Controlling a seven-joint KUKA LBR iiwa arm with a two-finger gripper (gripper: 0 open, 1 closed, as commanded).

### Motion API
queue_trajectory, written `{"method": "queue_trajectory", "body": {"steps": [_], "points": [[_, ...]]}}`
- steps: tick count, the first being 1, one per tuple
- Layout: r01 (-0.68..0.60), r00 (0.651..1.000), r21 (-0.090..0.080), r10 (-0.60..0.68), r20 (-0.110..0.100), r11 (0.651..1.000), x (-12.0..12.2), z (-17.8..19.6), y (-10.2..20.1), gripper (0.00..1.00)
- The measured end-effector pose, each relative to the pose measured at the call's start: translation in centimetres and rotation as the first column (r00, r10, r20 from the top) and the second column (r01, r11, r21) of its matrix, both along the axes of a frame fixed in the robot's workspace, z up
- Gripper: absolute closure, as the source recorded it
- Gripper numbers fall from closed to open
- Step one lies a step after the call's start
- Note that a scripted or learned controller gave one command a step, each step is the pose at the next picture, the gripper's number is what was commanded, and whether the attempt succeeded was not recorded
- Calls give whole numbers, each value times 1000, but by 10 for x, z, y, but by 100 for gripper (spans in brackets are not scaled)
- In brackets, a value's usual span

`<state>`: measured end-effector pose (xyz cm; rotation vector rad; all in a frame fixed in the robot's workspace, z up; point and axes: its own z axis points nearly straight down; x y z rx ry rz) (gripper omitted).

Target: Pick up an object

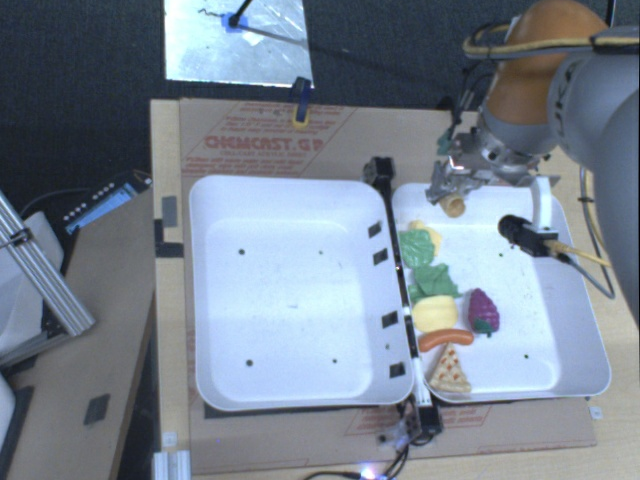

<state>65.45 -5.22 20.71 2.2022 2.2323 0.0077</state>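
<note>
My gripper (449, 196) hangs over the back left corner of the right bin (560, 298). A small tan piece (456, 206) sits between its fingertips, and the fingers are shut on it. Along the right bin's left side lie toy foods: a pale yellow piece (424, 234), two green leafy pieces (417, 251) (436, 281), a yellow lemon-like piece (435, 314), a purple fruit (483, 310), an orange sausage (445, 340) and a pizza slice (450, 373).
The left bin (290, 288) lies beside the right one, with black clips (392, 268) along the shared wall. A black fitting with a cable (522, 232) hangs off the arm above the right bin's back. A silver sheet (238, 28) lies behind the bins.
</note>
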Motion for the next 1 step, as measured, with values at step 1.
{"method": "queue_trajectory", "body": {"steps": [1], "points": [[6,1000,1,-6,-8,1000,-17,-24,43,100]]}}
